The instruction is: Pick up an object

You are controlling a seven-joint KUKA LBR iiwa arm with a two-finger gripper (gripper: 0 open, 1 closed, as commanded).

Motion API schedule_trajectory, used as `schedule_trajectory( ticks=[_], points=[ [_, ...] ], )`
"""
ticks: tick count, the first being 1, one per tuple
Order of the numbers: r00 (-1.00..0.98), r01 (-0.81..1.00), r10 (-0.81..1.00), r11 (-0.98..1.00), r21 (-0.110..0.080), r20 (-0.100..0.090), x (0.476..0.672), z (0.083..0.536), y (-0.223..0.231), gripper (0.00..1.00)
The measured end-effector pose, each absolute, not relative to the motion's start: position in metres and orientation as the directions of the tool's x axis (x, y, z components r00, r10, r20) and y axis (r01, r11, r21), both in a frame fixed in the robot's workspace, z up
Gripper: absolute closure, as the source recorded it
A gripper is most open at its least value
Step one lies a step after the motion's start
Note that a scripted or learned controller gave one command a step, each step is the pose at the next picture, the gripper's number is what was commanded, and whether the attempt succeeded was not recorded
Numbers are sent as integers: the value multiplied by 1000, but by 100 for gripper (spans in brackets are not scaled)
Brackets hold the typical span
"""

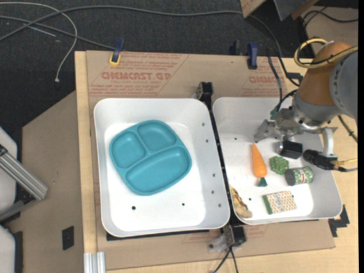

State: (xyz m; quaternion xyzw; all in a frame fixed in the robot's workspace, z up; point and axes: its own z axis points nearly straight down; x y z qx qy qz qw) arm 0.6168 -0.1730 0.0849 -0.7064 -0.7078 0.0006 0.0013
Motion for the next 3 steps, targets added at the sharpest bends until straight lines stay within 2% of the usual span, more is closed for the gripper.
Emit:
schedule_trajectory(
  ticks=[1,2,3],
  points=[
    [-3,1000,1000,3,1,1,618,97,-173,100],
    [-1,1000,1000,1,4,-1,620,140,-175,100],
    [-1,1000,1000,1,6,-2,612,198,-173,100]
  ],
)
